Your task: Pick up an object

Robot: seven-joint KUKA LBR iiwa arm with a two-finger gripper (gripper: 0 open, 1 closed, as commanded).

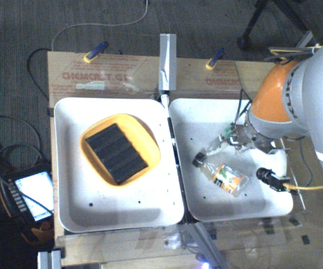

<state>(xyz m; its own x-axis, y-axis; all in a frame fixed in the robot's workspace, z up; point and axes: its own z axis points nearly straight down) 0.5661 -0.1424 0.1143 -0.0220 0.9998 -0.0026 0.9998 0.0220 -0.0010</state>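
The gripper (233,140) is hovering at the frame's right over the right bin (206,203), just above a clear bottle (221,174) (jaw state: cannot tell).

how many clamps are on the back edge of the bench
2. One blue-handled clamp sits behind the left bin, the other clamp behind the right bin. The arm may hide more at the far right.
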